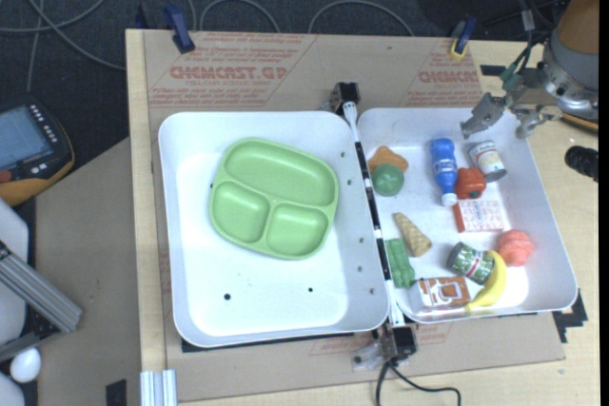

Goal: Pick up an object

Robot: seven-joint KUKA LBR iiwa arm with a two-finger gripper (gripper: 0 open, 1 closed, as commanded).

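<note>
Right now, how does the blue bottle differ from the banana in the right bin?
The blue bottle is blue with a white cap; the banana is yellow. The bottle is straight and lies near the bin's middle, just below the gripper; the banana is curved and lies at the near edge, against a green can. Both lie flat in the right bin, apart from the gripper.

Green tray (274, 197); blue bottle (442, 166); yellow banana (491, 283); white bins (190, 299).
</note>
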